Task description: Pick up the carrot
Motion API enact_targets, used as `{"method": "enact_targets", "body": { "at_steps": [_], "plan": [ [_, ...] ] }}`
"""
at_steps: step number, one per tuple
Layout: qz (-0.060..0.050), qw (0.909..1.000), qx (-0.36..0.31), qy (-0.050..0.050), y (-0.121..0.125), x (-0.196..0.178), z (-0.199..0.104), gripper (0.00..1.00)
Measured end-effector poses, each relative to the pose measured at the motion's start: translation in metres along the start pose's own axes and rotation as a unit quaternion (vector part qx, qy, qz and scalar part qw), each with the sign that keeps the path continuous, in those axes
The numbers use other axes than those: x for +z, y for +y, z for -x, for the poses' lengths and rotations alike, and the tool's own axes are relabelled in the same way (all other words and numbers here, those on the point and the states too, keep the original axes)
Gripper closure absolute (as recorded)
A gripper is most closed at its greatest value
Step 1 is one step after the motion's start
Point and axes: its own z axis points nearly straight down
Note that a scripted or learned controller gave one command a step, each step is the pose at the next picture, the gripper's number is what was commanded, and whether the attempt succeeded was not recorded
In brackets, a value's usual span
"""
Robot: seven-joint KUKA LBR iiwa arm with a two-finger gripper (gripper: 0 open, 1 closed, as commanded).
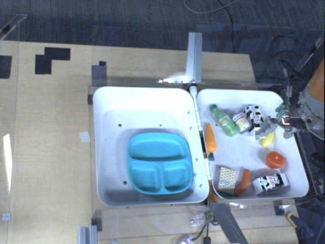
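Reaching the carrot from the present position is judged to carry several risks. The carrot is seen lying lengthwise against the left wall of the right bin, just beside the divider shared with the left bin, so little room is left on that side for a finger; a descent made too close to the wall could be blocked by the rim, and a closure made off-centre could roll the carrot away or push it along the wall. The tool is located at the far right edge of the same bin, well apart from the carrot, and whether it is wide or narrow cannot be told from this view. A green bottle lies near the carrot's upper end and could be struck or taken by mistake. Further contents of the right bin are noted: a small can, a yellow item, an orange round fruit, a milk carton, a patterned packet and a reddish sausage. A blue divided plate is held in the left bin, and both bins are carried by the counter.
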Motion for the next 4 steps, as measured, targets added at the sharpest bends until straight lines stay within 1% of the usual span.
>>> {"method": "enact_targets", "body": {
  "at_steps": [1, 2, 3, 4],
  "plan": [
    [0.006, 0.9999, 0.009, 0.000, 0.008, 0.163, -0.027, 0.00],
    [0.009, 0.9999, 0.008, 0.001, 0.011, 0.150, -0.029, 1.00],
    [0.005, 0.9979, -0.064, -0.001, 0.071, 0.162, -0.050, 1.00],
    [0.005, 0.9830, -0.184, -0.002, 0.109, 0.163, -0.026, 1.00]
  ]
}}
